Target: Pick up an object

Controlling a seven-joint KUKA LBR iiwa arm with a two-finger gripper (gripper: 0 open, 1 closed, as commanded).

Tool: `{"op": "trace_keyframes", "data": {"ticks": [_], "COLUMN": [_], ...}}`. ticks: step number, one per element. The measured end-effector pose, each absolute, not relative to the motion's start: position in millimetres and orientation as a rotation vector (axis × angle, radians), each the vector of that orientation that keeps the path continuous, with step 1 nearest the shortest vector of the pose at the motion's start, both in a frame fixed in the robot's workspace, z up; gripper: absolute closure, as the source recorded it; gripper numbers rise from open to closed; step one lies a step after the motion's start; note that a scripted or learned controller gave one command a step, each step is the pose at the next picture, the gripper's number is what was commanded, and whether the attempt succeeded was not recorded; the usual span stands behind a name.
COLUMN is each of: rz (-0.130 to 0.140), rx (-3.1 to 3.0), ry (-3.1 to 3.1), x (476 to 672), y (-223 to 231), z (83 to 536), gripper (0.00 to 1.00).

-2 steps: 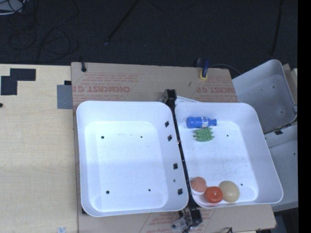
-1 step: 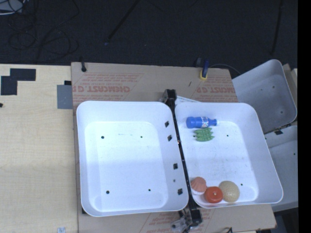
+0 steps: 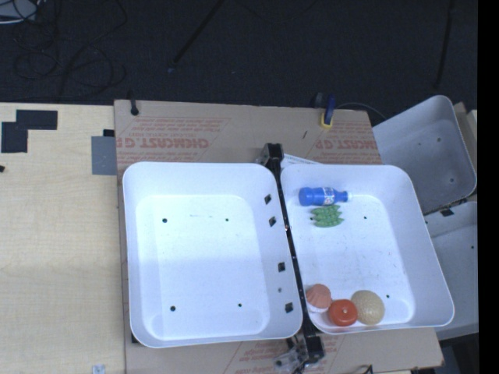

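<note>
**Hand's grip unreadable; five things lay in the right bin**

Hand first: whether mine was wide or narrow, I could not tell.

Under everything lay a cardboard sheet point(image 3: 195, 135) with red print, on a pale wooden bench point(image 3: 54, 232). Two white bins sat on it, touching along their inner edges. The left bin point(image 3: 142, 209) showed its bare floor. The right bin point(image 3: 382, 248) held all the things I might pick. A blue bottle point(image 3: 322, 196) lay on its side near the far wall, white cap pointing right. A green lump point(image 3: 327, 216) lay just beside it, nearer the camera. In the near corner, a beige ball point(image 3: 369, 307), a red ball point(image 3: 342, 312) and a peach ball point(image 3: 318, 295) were clustered, touching.
</note>
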State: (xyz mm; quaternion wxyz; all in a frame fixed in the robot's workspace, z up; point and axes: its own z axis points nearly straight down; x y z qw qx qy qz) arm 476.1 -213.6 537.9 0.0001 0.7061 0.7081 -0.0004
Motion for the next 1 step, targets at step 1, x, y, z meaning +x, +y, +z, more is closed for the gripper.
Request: {"op": "trace_keyframes", "data": {"ticks": [1], "rz": [-0.002], "rx": [2.217], "ry": [2.227], "x": [476.2], "y": [-213.2], "z": [537.3], "gripper": [0.00]}}
